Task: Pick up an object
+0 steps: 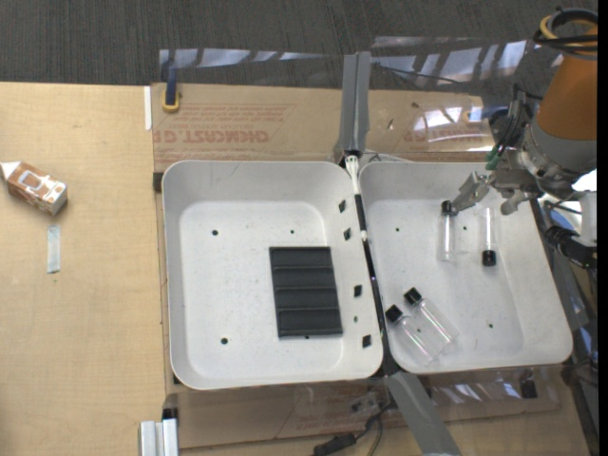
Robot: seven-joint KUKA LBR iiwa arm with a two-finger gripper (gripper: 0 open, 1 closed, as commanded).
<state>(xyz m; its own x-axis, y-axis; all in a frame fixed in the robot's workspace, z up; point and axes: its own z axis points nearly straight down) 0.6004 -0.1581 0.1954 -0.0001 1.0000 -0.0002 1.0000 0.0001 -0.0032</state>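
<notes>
A black ribbed rectangular block (306, 291) lies flat in the middle of the left bin (190, 255). Two clear plastic vials (423, 326) with black caps lie side by side near the front left corner of the right bin (532, 340). My gripper (467, 238) hangs over the back half of the right bin, below the orange-banded wrist (570, 103). Its two pale fingers (446, 236) stand apart, open, with only bare bin floor between them. The vials lie toward the front and left of the gripper, apart from it.
A raised divider (359, 226) with small black clips separates the bins. Cardboard (247, 126) lines the back behind them. On the wooden bench at far left sit a small orange-and-white carton (36, 188) and a thin pale strip (53, 250).
</notes>
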